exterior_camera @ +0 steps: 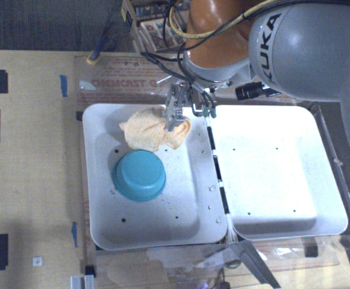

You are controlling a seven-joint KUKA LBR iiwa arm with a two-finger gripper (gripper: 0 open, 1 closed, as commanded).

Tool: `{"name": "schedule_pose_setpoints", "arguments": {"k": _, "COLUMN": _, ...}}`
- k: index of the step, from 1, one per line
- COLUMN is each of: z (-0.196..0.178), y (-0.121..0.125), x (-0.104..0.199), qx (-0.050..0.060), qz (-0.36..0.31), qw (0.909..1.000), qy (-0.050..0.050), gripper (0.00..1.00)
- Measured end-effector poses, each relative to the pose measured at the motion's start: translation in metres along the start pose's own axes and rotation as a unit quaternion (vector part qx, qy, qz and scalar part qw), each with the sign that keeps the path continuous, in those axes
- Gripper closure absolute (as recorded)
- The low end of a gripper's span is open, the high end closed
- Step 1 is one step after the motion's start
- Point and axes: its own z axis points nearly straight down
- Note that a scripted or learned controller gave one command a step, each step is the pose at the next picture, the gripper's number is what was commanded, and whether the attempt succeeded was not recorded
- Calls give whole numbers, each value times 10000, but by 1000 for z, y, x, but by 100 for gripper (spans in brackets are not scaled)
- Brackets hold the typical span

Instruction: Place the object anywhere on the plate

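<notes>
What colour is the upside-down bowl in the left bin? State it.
The bowl is teal blue, a plain solid colour with no pattern, seen clearly in the camera view.

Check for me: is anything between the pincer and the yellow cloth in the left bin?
Nothing visible is in the way. The pincer is right at the top right edge of the yellow cloth in the left bin. The blue upturned bowl sits in front of the cloth, touching its lower edge, off the pincer's path.
</notes>
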Motion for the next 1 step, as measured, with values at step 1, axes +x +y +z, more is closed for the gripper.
{"name": "schedule_pose_setpoints", "arguments": {"k": 1, "z": -1, "y": 0, "x": 0, "qx": -1, "qz": 0, "qw": 10000, "qy": -5, "gripper": 0}}
